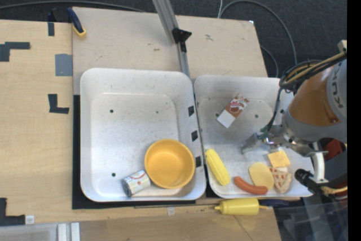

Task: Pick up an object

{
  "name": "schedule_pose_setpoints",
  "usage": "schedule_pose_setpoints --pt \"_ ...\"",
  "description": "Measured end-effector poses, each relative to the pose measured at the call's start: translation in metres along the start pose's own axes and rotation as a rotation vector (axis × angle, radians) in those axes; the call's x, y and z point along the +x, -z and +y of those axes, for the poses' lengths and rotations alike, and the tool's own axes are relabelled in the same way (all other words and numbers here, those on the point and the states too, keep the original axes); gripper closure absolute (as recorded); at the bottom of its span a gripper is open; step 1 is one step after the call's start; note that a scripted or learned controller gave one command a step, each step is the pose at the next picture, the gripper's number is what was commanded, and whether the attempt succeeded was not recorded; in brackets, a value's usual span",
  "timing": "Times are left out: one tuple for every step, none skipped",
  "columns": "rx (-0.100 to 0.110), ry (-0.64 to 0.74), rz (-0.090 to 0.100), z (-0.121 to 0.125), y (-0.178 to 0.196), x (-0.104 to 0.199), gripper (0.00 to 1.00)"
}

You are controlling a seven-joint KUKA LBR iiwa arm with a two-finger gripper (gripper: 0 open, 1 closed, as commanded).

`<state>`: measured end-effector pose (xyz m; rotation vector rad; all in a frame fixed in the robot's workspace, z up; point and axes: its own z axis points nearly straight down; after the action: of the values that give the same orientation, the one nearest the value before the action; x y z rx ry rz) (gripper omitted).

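A: Where does the arm stand?

B: Over the right bin (225, 83). The gripper (260, 140) hangs low near the middle of its floor, its grey fingers splayed apart with nothing between them.

A: What is within reach?

B: Plenty. An orange cheese wedge (278, 158) lies just beside the fingers, toward the near right corner. Below it sit a pizza slice (281, 179) and a pale yellow chip-like piece (260, 174), which seem to touch each other, though the view is too coarse there to be sure. A red sausage (250, 185) lies along the near wall, a corn cob (217, 166) by the left wall, and a small red-and-white carton (232, 110) further back, well apart from everything.

A: Which would you take?

B: The carton, I judge. It stands alone, so the fingers can straddle it without nudging a neighbour. Centre over it, turn the wrist so the fingers close across its narrow side, and descend fully before closing.

A: And the left bin (90, 121)?

B: A yellow bowl (168, 163) and a small can (136, 183), both far from the gripper.
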<state>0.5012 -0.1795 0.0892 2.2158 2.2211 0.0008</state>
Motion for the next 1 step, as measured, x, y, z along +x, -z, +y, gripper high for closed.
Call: schedule_pose_setpoints --pt "0.001 0.000 0.001 -0.0003 0.0101 0.0005 1.00"
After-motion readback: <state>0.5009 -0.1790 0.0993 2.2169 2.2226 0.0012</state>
